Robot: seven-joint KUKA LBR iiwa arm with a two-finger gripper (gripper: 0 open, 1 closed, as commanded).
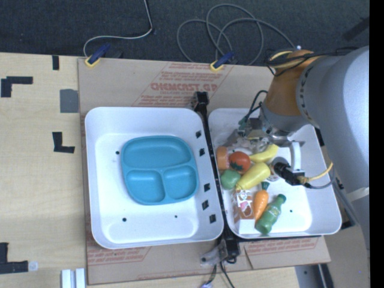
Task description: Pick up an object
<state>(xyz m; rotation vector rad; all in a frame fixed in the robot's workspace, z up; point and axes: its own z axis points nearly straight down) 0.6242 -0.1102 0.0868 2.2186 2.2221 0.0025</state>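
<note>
Bench: two bins (96, 125); tool (255, 135) above toys (255, 174); grip state unclear

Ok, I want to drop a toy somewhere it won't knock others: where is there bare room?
Left bin: bare floor rings the blue plate, widest toward its near edge. Right bin: bare right of the green bottle; crowded beside the divider, around the tomato and carrot.

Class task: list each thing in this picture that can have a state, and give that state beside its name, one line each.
Blue divided plate: lying flat in the left bin, nothing on it.
Green bottle: on its side in the right bin.
Carrot: lying beside the bottle.
Gripper: lowered over the toy food pile, fingers hidden.
</note>
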